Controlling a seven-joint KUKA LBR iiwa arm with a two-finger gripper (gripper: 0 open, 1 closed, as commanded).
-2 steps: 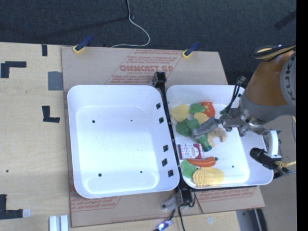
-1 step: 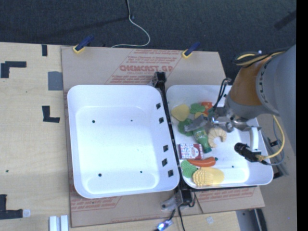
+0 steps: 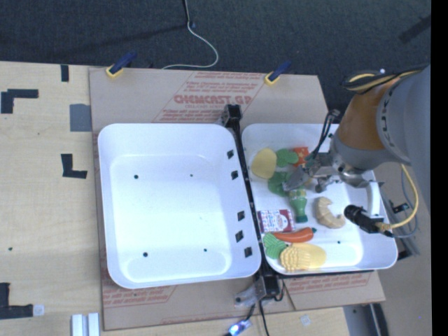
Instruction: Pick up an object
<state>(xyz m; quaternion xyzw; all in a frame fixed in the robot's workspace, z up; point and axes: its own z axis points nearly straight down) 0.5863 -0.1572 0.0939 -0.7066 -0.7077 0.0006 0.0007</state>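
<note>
The right bin [image 3: 364,257] holds several toy foods. A yellow round piece [image 3: 264,163] lies at its upper left, with green pieces [image 3: 285,157] and an orange bit [image 3: 301,150] beside it. A green bottle [image 3: 299,206] lies mid-bin and a beige croissant [image 3: 329,213] to its right. Lower down are a red-and-white packet [image 3: 275,221], a red chili [image 3: 294,236] and a yellow corn cob [image 3: 303,257]. My gripper [image 3: 301,178] is low in this bin, over the green pieces just above the bottle, and it hides part of them.
The left bin [image 3: 168,201] stands next to the right one, with a black hinge strip [image 3: 241,187] between them. Both rest on a cardboard sheet [image 3: 203,96] held by clamps. The arm's orange band [image 3: 360,124] hangs over the right bin's upper right corner.
</note>
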